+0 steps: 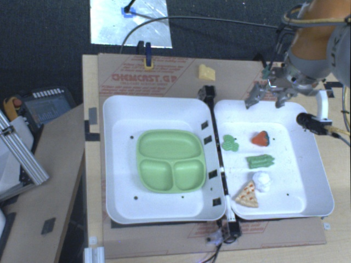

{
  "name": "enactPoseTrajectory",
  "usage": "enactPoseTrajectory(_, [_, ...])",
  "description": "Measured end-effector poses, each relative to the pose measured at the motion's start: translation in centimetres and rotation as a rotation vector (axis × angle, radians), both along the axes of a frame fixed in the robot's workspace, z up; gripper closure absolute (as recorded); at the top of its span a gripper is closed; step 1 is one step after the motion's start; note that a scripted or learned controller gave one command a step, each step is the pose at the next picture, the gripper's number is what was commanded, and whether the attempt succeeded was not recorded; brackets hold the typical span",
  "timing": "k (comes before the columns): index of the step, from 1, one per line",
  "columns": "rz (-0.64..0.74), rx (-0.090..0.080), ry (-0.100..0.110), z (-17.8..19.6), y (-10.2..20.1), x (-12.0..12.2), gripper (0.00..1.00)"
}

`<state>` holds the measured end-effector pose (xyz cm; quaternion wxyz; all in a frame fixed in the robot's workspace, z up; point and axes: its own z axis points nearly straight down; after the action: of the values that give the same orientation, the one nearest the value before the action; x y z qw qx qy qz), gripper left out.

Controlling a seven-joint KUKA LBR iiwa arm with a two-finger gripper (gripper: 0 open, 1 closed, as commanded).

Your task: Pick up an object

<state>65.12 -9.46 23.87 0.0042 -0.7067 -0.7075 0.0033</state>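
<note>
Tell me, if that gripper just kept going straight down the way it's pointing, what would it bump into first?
Probably bare bin floor. The gripper hangs over the back edge of the right bin, and the nearest item, the red piece, lies nearer the camera. Depth is hard to judge from one view.

Table (pixel 90 92): pale wood top, mostly covered by a brown cardboard sheet (pixel 159 75) printed with red lettering. Landmark: the left white bin (pixel 118 114). It sits on the cardboard and touches the right white bin (pixel 312 169) along a black clipped seam. Beyond the left bin's far edge, a blue-and-yellow clamp (pixel 147 55) grips the cardboard's rim. Beyond its far right corner, a small yellow block (pixel 207 72) lies on the cardboard, apart from both bins.
</note>
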Motion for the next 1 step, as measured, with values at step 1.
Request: enactPoseTrajectory(1, [0.002, -0.001, -0.012, 0.75, 0.01, 0.22, 0.0])
